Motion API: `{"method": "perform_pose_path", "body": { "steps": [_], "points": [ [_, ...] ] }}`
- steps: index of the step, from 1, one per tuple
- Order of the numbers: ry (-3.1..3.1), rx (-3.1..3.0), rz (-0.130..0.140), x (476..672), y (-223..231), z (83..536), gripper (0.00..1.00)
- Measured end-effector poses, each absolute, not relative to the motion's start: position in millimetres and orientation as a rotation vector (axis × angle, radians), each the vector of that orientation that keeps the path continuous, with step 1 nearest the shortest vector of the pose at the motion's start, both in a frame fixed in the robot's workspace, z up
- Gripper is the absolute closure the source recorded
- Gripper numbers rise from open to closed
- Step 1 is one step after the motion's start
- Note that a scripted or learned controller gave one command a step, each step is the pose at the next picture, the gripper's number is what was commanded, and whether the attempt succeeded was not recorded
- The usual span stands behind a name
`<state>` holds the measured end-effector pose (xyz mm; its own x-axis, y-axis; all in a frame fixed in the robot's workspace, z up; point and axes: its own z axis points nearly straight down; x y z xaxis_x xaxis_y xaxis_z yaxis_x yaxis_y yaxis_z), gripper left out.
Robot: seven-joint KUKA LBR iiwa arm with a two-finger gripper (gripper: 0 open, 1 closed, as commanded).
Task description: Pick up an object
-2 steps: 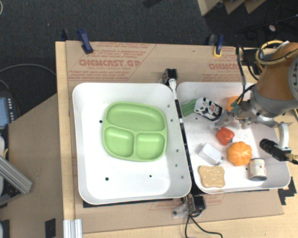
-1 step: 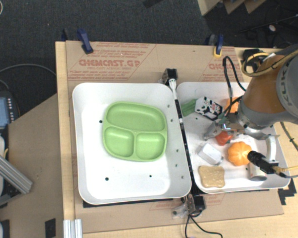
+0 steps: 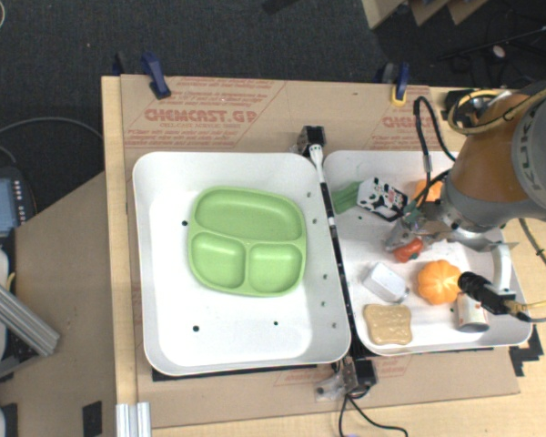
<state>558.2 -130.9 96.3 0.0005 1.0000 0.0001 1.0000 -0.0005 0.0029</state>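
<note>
I'm reaching in over the right bin (image 3: 519,333), my fingers (image 3: 408,237) low at its centre, though I can't tell if they're open or closed. A small red piece (image 3: 408,251) sits just beneath them. The orange fruit (image 3: 437,281) lies at five o'clock, the toast slice (image 3: 388,324) at six. The green divided plate (image 3: 247,241) fills the left bin (image 3: 164,335).

Even overhead light, perhaps slightly soft.
</note>
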Motion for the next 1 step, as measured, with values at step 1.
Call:
{"method": "perform_pose_path", "body": {
  "steps": [1],
  "points": [
    [2.225, 2.199, 0.024, 667.7, -48.1, 192.4, 1.00]
  ]
}}
